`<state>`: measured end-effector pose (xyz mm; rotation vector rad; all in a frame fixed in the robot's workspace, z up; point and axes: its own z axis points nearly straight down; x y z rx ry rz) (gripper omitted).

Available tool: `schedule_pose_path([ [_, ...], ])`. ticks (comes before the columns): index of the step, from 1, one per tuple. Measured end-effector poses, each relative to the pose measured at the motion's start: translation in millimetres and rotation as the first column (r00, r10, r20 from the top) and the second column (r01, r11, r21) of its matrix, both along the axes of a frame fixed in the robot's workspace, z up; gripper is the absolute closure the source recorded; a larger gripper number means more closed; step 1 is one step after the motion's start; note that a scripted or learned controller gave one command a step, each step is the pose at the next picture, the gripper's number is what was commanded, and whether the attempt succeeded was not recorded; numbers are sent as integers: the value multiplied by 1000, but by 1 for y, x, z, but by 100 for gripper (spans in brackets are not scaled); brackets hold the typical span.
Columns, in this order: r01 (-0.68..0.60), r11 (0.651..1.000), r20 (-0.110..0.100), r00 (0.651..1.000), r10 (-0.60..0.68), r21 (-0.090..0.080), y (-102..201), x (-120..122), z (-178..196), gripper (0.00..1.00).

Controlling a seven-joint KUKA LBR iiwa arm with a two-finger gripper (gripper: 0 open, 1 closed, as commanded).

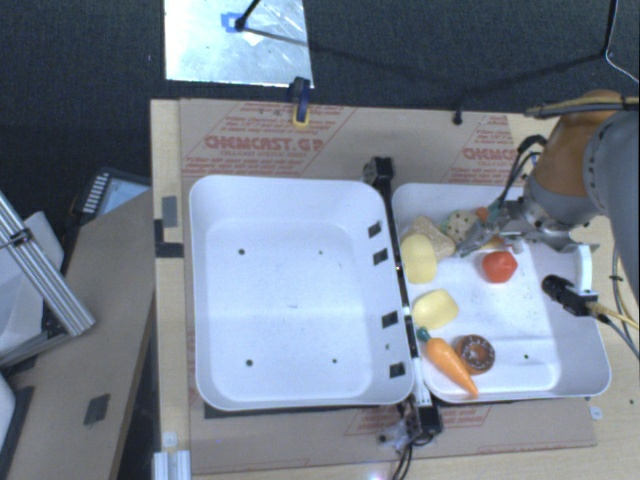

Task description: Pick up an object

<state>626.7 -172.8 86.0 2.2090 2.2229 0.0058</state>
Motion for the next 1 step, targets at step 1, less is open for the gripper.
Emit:
schedule_pose_path([
  [1,-2,1000,-2,1000,2,1,1,-2,10,100],
])
